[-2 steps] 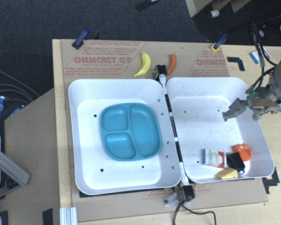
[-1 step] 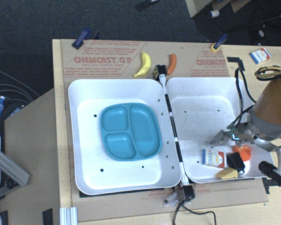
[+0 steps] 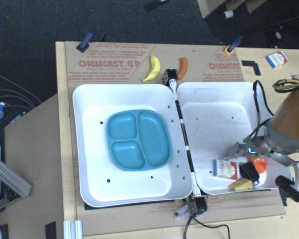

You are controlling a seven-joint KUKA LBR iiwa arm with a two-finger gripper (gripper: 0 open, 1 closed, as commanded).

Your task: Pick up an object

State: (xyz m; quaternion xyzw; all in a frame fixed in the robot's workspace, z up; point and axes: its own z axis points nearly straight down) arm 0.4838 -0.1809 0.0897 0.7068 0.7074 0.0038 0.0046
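Objects crowd the right bin (image 3: 209, 108)'s near corner under my gripper (image 3: 250, 152), grip state unreadable, so I risk pinching two or nudging the small carton (image 3: 224, 169).

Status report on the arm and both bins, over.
Gripper low in right bin, above small items: card, yellow piece. Blue divided tray in left bin. Nothing blocking.
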